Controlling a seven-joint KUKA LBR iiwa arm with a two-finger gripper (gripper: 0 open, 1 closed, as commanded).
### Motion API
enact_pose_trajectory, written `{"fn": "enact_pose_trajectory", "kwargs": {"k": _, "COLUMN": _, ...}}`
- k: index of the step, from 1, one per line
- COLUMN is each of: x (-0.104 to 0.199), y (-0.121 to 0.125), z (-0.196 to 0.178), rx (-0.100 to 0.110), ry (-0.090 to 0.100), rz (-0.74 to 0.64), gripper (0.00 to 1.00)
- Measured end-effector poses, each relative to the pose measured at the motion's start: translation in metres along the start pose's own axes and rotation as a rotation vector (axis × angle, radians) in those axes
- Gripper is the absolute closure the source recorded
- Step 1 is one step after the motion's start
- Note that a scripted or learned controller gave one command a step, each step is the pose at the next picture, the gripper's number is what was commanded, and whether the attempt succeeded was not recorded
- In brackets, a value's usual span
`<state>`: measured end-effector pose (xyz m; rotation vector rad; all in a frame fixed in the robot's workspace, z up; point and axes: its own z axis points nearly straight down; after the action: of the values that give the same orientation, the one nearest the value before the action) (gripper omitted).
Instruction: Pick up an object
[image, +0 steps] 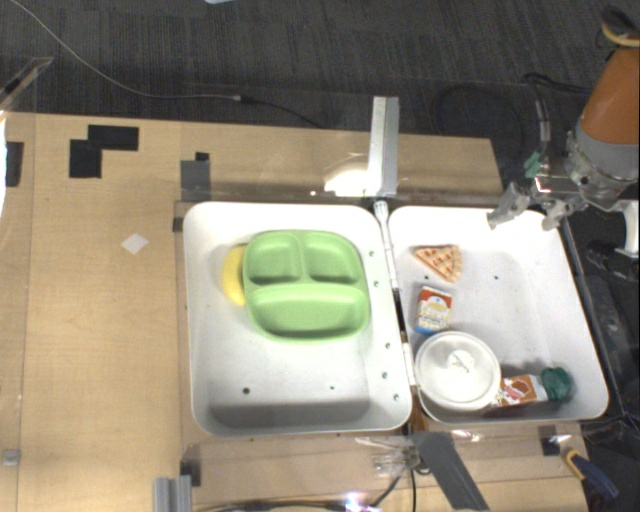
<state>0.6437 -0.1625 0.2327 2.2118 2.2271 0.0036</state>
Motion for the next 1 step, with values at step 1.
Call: {"fn": "enact_pose_trajectory", "kwargs": {"k": 1, "x": 0.0401, "y": 0.0114, "z": 0.0919, "rx": 0.001, "ry": 0.001, "rz": -0.037, "gripper": 0.0}}
